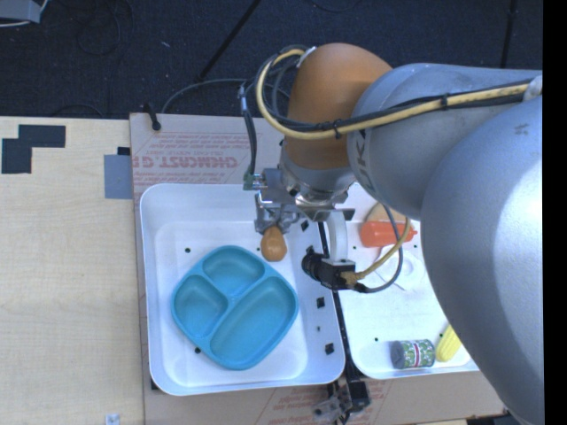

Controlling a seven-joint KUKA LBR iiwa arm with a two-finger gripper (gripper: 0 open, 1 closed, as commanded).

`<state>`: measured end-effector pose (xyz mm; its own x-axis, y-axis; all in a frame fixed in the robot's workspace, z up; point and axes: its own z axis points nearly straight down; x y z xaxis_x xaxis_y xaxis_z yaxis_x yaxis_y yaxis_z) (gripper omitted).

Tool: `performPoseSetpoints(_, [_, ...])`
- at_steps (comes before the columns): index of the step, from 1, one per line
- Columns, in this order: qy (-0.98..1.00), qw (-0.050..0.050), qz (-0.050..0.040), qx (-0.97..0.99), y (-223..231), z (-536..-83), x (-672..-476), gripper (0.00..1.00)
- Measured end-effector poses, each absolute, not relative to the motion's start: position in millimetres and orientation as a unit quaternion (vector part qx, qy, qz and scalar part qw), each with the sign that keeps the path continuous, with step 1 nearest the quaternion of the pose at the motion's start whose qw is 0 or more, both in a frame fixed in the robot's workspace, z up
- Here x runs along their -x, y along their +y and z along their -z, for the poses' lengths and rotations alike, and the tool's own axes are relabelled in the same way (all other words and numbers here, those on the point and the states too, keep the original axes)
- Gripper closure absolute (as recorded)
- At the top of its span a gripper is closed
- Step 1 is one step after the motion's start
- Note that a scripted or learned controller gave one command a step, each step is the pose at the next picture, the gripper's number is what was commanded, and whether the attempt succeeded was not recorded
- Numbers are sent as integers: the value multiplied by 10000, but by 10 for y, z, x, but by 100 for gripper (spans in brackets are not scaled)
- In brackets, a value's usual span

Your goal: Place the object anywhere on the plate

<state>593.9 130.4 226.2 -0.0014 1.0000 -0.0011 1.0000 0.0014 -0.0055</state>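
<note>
The arm [461,149] is hiding much of the right bin [399,317] and part of an orange item [383,234] at centre right.

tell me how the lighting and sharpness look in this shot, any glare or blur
Camera view: lit evenly, the white bins bright but not washed out; a soft sheen on the blue plate; the floor behind is dark; the arm looms large and slightly soft close to the lens; the small brown object is sharp.
</note>
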Motion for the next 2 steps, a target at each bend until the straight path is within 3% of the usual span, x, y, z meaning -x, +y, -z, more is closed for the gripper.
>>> performPoseSetpoints(1, [-7074, 10, -24, 7068, 1254, -2185, -6009, 100])
performPoseSetpoints(2, [-7076, 11, -21, 7066, 1256, -2190, -6008, 0])
